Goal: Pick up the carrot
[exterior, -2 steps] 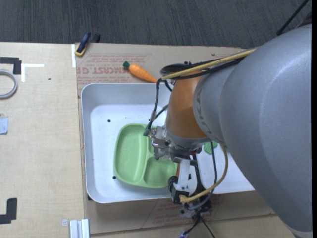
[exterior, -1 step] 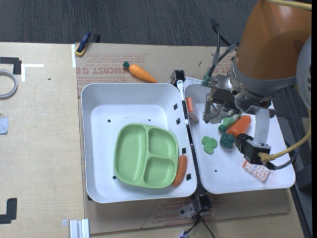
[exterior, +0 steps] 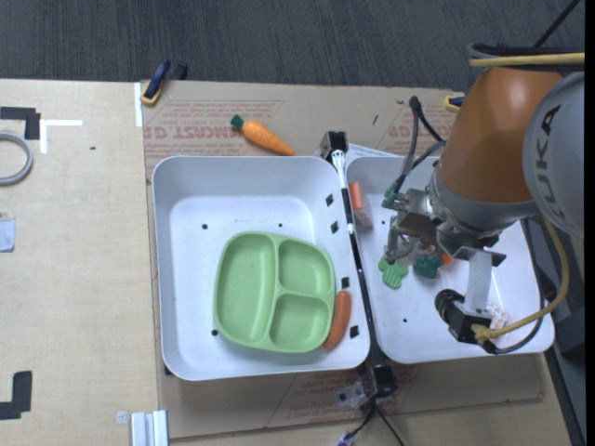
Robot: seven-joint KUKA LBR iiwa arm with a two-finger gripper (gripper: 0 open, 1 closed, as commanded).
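The arm's orange and grey body (exterior: pixel 507 147) runs off the right edge and covers much of the right bin (exterior: pixel 409 337) behind the tool (exterior: pixel 402 254). The small teal and green pieces (exterior: pixel 409 269) just below the tool are partly hidden and too small to identify.

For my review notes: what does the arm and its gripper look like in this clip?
A bulky grey arm with a large orange band above the wrist and partial dark lettering on the grey shell. Black and yellowish cables run alongside it. The gripper is a metallic grey assembly below the wrist.
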